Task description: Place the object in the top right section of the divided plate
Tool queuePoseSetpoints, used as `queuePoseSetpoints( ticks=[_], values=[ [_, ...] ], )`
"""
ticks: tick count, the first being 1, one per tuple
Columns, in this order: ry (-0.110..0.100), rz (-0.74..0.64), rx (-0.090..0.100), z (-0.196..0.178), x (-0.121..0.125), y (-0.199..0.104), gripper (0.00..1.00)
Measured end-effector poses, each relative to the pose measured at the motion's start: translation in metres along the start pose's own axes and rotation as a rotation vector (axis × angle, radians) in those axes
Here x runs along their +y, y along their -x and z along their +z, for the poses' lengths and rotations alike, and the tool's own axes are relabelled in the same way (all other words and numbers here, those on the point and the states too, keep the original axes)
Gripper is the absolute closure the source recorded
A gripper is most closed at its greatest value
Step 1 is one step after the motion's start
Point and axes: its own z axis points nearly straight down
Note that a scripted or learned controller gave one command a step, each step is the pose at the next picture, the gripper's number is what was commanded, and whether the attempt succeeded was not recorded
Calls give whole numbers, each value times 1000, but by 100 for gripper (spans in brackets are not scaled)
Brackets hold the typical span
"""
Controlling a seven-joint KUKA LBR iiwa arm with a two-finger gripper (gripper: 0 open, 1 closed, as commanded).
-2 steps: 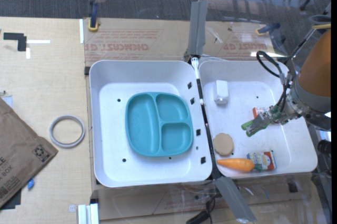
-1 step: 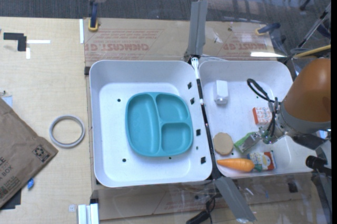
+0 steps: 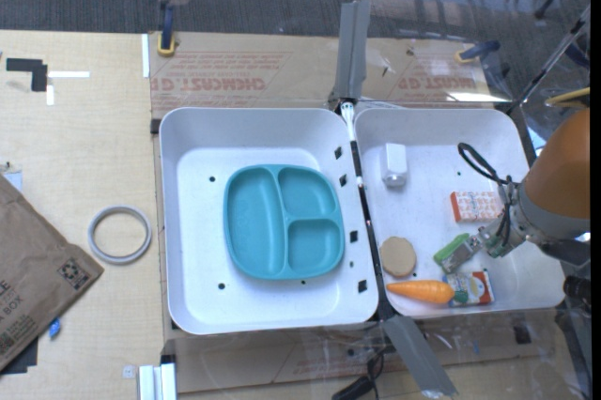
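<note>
Two shallow white bins sit side by side on the desk: the left bin (image 3: 188, 229) holds one teal divided plate (image 3: 282, 222) with three sections, and the right bin (image 3: 526, 149) holds the loose items. Counted there: one white block (image 3: 394, 163), one round tan disc like a cookie (image 3: 398, 255), one orange carrot (image 3: 420, 291), one green packet (image 3: 454, 252), one red-and-white patterned packet (image 3: 474, 205), and one red-and-white wrapper (image 3: 477, 287) at the carrot's right end; a black cable loop (image 3: 477, 161) arches over the bin's right side. The gripper (image 3: 490, 240) hangs low over the right bin, just beside the green packet and possibly touching its right end, but whether it is released or clenched cannot be told from this angle, and nothing shows plainly between its tips. The task names no particular object; by the gripper's position the green packet looks the likely target, and it lies in the right bin, well apart from the plate. It seems light, thin and somewhat soft, apt to crumple or slip, so a pinch across its narrow width near the middle would probably serve best. Outside the bins, one grey tape ring (image 3: 120, 233) and one brown cardboard box (image 3: 33, 281) rest on the desk's left side.
</note>
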Motion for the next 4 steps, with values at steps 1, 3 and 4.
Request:
queuePoseSetpoints(
  ticks=[1, 3, 4],
  values=[
    [-5, -193, 5, -55, 20, -41, 100],
    [-4, -435, 5, -160, 81, -50, 100],
    [-2, -740, 4, -184, 112, -17, 100]
  ],
)
